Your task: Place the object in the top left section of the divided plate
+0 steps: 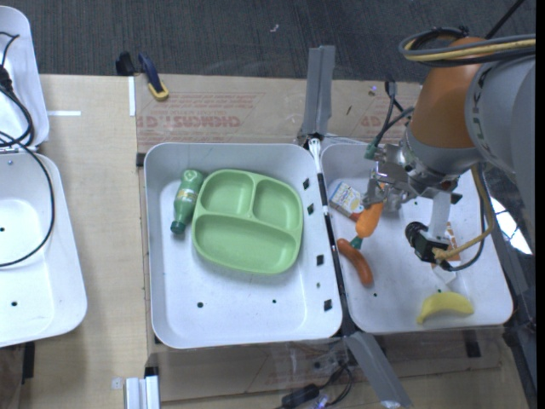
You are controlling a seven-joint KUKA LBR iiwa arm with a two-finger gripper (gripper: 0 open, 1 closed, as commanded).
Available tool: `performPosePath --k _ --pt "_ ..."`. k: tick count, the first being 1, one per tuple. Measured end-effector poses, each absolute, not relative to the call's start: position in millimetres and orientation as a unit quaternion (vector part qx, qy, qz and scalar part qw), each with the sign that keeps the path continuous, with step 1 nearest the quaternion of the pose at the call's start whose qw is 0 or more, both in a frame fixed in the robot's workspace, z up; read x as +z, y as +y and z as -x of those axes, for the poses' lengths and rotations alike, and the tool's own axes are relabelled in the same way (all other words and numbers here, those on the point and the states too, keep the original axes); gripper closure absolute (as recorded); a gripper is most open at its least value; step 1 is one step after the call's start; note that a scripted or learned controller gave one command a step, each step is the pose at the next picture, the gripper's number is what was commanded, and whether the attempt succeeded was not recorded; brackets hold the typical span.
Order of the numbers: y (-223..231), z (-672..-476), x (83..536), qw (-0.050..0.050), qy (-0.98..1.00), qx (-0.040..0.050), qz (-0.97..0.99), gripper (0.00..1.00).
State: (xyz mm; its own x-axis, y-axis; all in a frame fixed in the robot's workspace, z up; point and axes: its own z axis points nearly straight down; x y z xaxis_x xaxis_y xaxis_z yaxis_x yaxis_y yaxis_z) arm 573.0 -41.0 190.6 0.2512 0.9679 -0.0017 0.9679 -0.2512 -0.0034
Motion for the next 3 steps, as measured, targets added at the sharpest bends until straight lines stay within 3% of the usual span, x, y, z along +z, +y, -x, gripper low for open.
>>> performPosePath --k 1,2,3 --pt "61.6 -609.3 190.3 0.000 -0.620 0.0018 0.784 1.00" --pt "146.1 -586.3 239.1 0.000 -0.582 0.0024 0.813 1.00" --pt "164.9 -493.7 234.1 0.000 -0.538 0.0030 0.843 1.00"
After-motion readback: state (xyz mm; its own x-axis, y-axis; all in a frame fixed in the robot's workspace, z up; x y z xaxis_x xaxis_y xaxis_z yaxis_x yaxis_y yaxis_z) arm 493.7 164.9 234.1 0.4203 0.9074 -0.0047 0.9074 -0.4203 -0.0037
